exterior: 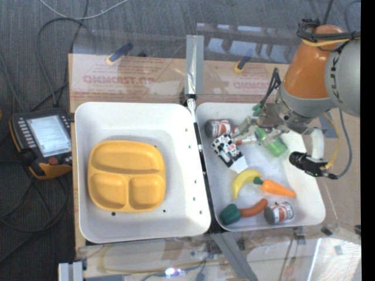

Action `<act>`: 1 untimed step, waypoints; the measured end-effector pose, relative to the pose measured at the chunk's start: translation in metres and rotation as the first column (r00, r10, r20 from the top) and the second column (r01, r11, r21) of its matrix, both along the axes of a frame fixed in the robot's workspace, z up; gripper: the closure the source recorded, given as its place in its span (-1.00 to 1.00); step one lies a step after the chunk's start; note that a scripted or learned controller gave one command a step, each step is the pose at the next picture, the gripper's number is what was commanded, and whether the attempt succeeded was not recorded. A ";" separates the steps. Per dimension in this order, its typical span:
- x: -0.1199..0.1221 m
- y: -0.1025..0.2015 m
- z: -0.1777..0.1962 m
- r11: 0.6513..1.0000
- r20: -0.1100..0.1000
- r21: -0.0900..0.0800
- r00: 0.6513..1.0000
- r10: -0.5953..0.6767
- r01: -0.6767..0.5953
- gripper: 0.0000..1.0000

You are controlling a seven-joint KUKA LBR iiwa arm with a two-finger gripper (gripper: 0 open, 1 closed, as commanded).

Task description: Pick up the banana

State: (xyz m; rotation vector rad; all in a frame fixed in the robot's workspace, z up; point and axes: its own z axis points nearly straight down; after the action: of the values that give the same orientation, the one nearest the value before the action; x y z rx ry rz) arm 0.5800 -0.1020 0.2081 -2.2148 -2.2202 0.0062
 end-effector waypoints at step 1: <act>-0.003 -0.029 -0.088 0.997 0.028 -0.003 0.996 -0.082 0.082 -1.00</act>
State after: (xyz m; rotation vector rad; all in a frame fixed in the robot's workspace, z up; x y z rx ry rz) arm 0.5765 -0.1305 0.1201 -2.3202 -2.1429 -0.0205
